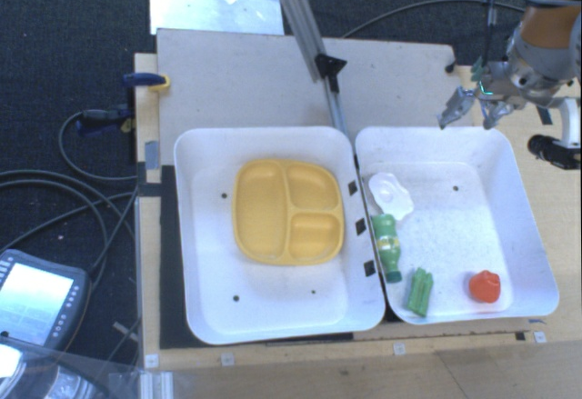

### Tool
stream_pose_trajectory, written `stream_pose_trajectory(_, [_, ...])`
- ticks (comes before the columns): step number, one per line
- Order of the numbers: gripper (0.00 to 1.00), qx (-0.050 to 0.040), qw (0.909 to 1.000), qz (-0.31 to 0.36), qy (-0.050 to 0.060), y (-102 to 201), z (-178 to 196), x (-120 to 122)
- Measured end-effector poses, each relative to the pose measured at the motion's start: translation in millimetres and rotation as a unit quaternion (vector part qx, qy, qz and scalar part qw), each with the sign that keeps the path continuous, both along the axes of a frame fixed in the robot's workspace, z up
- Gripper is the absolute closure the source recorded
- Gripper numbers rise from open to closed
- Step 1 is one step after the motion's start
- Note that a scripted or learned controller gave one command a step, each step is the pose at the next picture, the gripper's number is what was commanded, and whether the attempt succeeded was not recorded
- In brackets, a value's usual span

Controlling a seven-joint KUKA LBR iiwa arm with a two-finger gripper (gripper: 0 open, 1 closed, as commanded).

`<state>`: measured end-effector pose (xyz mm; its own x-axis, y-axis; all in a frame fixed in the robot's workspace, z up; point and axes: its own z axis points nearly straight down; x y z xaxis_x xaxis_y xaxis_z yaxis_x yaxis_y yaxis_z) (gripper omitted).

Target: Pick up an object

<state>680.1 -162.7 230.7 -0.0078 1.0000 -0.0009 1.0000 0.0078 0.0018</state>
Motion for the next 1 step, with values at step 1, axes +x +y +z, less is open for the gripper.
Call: stream_pose_trajectory(1, [0.0, -0.0005, 1.0, 0.001, 0.0, -0.3, 0.2, 0.0])
